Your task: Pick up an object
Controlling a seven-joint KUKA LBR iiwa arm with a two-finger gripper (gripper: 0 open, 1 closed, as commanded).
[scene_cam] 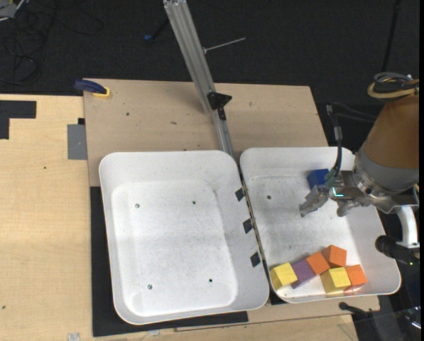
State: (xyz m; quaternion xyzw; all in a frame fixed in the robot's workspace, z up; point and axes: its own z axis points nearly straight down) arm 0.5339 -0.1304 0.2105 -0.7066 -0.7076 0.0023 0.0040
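In the right bin [283, 169], a blue block [316, 178] lies near the far right. My gripper [327, 205] hangs just in front of it, low over the bin floor, and is open. One finger [310, 204] points down-left, just below the blue block. Nothing sits between the fingers. A cluster of blocks rests at the bin's near edge: a yellow one [284, 274], a purple one [303, 272], an orange one [317, 263], another orange one [336, 255], a second yellow one [334, 280] and an orange one [355, 275].
The left bin [126, 176] stands beside the right one, joined by black clips along the shared rim. A slanted metal rail [197, 62] rises behind the bins. The arm's orange band [395, 137] fills the right side.
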